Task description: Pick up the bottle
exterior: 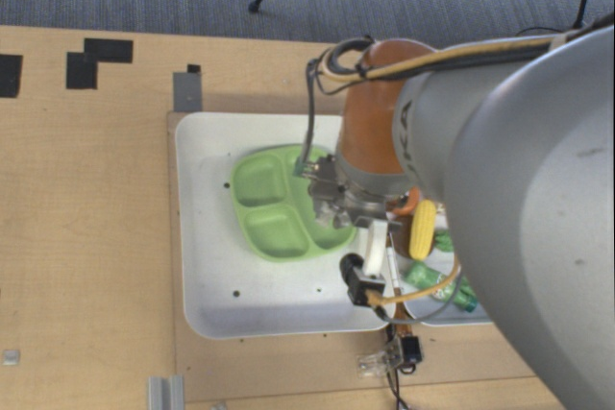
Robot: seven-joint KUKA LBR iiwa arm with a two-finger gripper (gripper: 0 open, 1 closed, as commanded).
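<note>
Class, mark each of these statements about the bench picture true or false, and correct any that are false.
1. A green divided tray lies in the left white bin. True.
2. The green tray is stacked on a red plate. False: it rests directly on the bin's white floor.
3. The arm's orange band sits above the tray's right side. True.
4. A yellow corn cob shows beside the arm's wrist. True.
5. The corn cob lies on the wooden bench left of the bins. False: it is at the right, near the arm, over the bins' shared edge.
</note>
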